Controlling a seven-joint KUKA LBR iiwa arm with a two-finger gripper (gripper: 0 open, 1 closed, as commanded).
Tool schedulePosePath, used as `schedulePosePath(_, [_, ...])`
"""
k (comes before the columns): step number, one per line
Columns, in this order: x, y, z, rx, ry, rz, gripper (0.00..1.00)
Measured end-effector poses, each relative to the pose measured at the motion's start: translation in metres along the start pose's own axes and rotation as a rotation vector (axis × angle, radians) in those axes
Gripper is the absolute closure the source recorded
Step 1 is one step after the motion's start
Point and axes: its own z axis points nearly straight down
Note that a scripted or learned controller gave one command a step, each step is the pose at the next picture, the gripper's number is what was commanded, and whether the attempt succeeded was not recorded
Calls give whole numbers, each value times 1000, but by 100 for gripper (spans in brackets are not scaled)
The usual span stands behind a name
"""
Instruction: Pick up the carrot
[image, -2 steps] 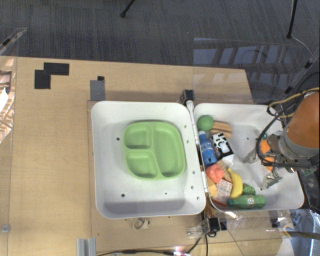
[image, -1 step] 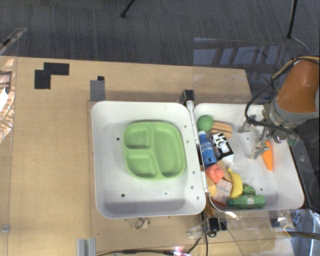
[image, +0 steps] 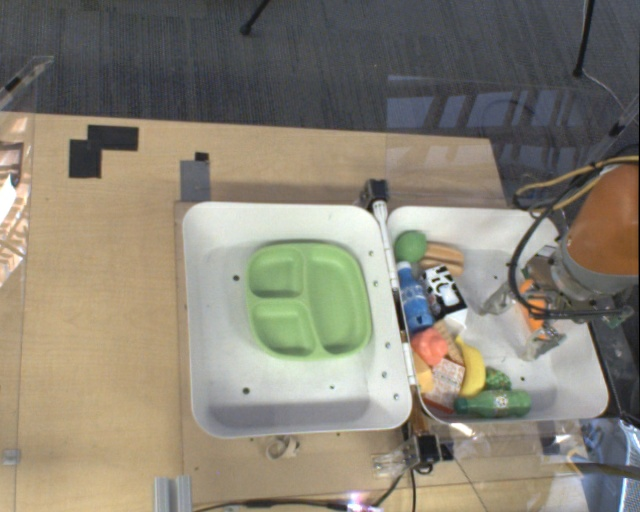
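On the wooden tabletop (image: 100, 330), the hand (image: 528, 318) is gripping the orange carrot (image: 531, 303) over the right bin (image: 580, 395).

Two white bins on the desk (image: 100, 330): left bin (image: 215, 400), right bin (image: 580, 395). Left bin: one green divided plate (image: 305, 300). Right bin, along its left wall: one green ball (image: 409, 245), one blue bottle (image: 411, 297), one banana (image: 472, 367), one cucumber (image: 493, 403), one pink-red piece (image: 432, 345), one black-and-white item (image: 440, 284); one orange carrot (image: 534, 303) further right.
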Motion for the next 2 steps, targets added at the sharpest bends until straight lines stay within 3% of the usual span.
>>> schedulePosePath(1, [-5, -3, -15, 11, -11, -2, 100])
schedulePosePath(2, [-9, -5, -28, 19, -19, -4, 100])
